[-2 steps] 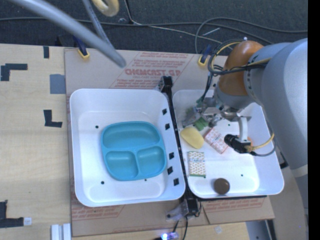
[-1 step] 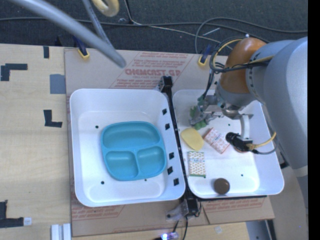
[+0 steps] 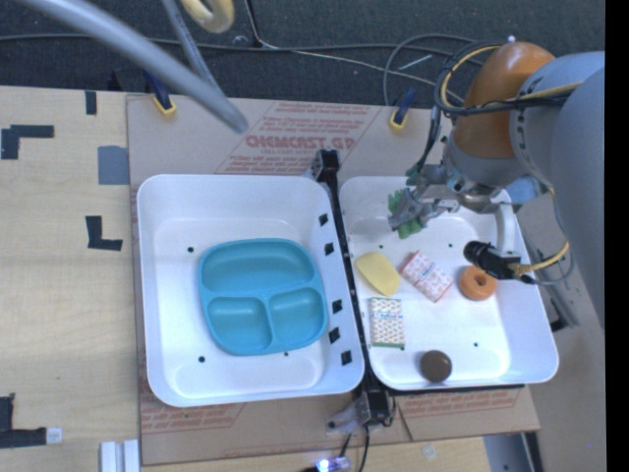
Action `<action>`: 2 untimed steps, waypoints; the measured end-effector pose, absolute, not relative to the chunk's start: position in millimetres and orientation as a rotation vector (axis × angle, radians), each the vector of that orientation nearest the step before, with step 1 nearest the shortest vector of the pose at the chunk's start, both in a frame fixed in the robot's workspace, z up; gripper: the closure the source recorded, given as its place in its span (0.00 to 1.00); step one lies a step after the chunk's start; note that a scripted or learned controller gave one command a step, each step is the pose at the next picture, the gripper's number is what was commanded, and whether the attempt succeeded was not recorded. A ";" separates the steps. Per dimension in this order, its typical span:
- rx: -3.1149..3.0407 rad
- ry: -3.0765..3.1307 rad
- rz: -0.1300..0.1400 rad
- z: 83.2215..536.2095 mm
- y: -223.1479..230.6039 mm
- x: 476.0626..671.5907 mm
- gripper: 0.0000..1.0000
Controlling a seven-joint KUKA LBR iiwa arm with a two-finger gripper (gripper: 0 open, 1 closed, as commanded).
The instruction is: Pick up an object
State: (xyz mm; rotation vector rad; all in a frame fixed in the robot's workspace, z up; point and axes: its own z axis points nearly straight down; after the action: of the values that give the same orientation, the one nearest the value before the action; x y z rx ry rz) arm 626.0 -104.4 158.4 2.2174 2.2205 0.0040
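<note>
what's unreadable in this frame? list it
- Gripper: finger state and any grip hidden by the wrist above it, camera view.
- Green object under the gripper: mostly covered by it, shape unclear.
- Green-patterned packet and pink packet: print too small to read.
- Arm base: cut off by the right edge.
</note>
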 end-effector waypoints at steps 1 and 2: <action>2.219 2.222 0.002 202.4 -102.6 620.5 1.00; 2.219 2.222 0.002 232.6 -102.6 621.2 1.00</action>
State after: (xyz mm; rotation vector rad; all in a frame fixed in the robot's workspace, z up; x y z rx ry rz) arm 621.2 -102.6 232.6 2.2187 2.2217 0.0019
